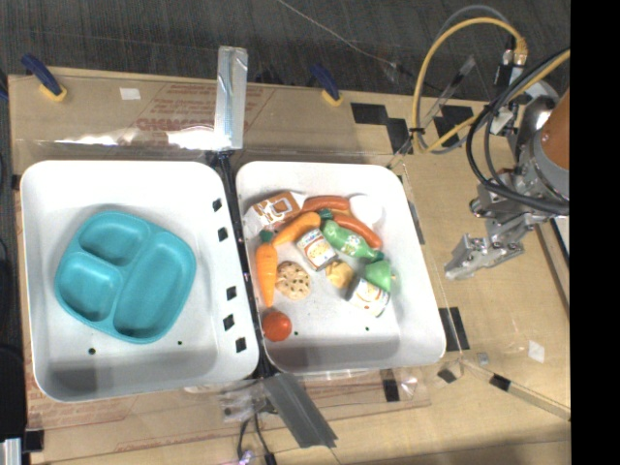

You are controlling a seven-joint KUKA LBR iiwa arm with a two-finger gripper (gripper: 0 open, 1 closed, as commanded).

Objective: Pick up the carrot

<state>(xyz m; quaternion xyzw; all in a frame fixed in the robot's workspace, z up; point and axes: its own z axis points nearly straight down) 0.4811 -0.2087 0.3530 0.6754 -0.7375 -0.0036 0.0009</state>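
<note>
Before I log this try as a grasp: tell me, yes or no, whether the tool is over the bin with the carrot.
No: the tool sits over the bench right of the right bin, while the carrot lies inside it.

Even, bright overhead light; the white bins (320, 347) glare slightly, their near walls shadowed; the picture is mildly soft

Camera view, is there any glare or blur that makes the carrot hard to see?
In the camera view the carrot is evenly lit and sharp enough; glare falls on the plastic strip behind the bins, and the hand at right looks slightly soft.
</note>
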